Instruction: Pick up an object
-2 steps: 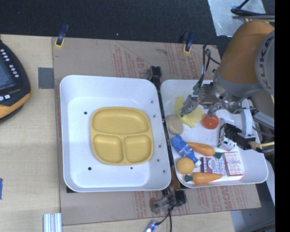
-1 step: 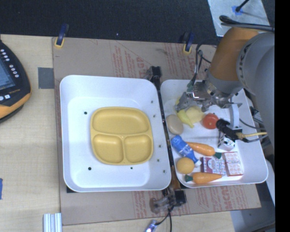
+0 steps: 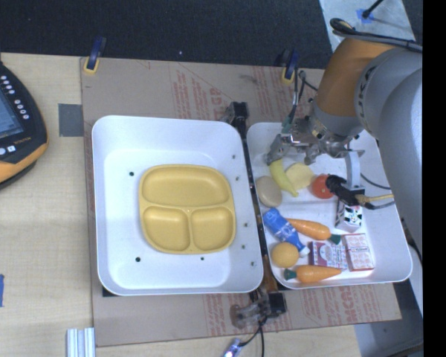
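The right bin (image 3: 398, 268) holds several toy foods: a yellow banana (image 3: 281, 177) beside a pale yellow piece (image 3: 300, 175), a beige round piece (image 3: 268, 192), a red tomato (image 3: 323, 187), a blue bottle (image 3: 282, 227), two carrots (image 3: 311, 229) (image 3: 313, 274), an orange ball (image 3: 285, 255), a red-and-white carton (image 3: 343, 253) and a black-and-white cow-pattern item (image 3: 348, 217). My gripper (image 3: 303, 149) hangs low over the far end of this bin, just above the banana and the pale yellow piece. Nothing shows between its fingers.
The left bin (image 3: 111, 199) carries a yellow three-compartment plate (image 3: 187, 207). A teach pendant (image 3: 7, 121) lies at the far left of the bench. Clamps (image 3: 94, 53) (image 3: 288, 63) sit on the cardboard's far edge. Cables run beside the arm's wrist.
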Robot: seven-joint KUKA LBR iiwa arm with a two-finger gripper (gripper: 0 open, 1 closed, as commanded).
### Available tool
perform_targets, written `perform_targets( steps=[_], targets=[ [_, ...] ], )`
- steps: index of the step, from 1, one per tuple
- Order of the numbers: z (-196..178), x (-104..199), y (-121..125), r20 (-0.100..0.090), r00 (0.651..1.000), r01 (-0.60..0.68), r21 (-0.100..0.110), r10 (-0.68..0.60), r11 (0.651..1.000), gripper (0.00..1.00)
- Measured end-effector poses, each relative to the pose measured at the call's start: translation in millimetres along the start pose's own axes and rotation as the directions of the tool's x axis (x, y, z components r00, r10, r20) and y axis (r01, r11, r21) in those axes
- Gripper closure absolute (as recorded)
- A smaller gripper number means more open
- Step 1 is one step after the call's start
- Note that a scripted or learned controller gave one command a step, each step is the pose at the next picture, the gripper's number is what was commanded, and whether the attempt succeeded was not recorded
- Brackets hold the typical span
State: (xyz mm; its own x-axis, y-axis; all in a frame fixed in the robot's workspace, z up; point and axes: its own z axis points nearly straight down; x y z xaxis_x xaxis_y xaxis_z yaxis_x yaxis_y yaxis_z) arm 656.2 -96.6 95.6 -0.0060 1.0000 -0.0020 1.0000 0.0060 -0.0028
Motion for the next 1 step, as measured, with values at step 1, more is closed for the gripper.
perform_targets(
  steps=[1],
  targets=[
    [3.9,-19.0,-9.2,-0.001,1.000,-0.002,0.003,0.002,1.000,0.00]
  ],
)
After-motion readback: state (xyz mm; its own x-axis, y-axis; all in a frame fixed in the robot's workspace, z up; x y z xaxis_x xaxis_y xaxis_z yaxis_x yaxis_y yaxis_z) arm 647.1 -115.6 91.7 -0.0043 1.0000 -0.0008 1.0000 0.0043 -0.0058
